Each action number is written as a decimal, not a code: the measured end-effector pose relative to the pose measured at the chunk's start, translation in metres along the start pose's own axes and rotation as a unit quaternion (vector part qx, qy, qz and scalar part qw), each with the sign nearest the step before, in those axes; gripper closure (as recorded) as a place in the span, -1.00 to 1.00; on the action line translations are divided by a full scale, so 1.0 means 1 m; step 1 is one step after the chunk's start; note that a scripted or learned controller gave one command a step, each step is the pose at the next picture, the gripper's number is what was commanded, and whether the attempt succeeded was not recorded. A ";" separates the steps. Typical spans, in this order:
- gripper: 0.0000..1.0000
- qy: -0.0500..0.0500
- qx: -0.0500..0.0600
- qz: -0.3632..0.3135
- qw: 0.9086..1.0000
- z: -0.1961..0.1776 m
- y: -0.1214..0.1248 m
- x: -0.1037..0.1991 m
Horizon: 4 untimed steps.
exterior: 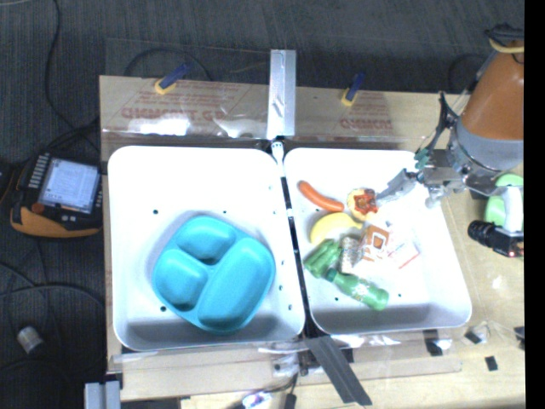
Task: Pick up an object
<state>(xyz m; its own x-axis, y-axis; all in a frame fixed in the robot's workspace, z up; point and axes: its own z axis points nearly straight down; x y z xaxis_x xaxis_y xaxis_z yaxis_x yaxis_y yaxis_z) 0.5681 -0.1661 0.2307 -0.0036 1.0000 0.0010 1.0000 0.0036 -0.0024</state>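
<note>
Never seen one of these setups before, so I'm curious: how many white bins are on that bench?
2. The left bin holds a blue divided tray; the right bin holds a small pile of objects, with the gripper above its upper part.

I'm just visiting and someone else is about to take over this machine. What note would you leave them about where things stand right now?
Claw: low over the right bin, beside a small red item; I can't tell whether it grips anything.
Right bin: sausage, lemon, green bottle, small white carton.
Left bin: a blue divided tray.
Done: nothing visibly lifted.
Left: pick up one object.
</note>
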 end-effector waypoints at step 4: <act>1.00 -0.001 0.000 -0.056 0.998 0.021 -0.056 0.011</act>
